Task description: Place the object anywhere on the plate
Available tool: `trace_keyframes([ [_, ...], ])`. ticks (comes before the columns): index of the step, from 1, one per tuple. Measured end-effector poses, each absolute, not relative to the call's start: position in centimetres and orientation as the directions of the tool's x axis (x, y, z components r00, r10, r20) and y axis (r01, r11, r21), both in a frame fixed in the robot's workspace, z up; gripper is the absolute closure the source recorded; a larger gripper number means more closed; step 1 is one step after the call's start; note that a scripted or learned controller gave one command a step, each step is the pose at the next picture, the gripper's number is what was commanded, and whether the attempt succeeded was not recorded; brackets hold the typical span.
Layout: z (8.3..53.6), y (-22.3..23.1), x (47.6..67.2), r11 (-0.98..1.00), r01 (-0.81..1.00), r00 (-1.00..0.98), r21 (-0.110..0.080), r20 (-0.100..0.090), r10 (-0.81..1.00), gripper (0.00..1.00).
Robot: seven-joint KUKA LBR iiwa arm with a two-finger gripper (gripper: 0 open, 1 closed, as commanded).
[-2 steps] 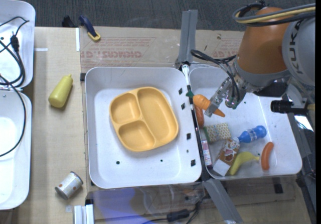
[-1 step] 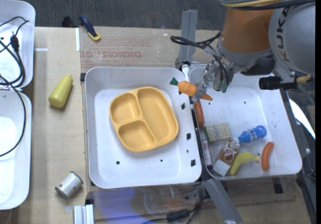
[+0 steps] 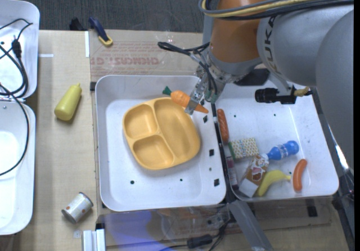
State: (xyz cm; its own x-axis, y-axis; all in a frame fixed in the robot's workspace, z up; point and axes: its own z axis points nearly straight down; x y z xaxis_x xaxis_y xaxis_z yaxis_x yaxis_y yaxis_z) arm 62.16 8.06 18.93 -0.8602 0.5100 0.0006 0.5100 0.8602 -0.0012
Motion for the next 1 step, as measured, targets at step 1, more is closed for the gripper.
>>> trace_keyframes([
  [1,18.96,7.99,62.19,0.860,0.511,-0.860,-0.001,0.000,0.511,0.00],
])
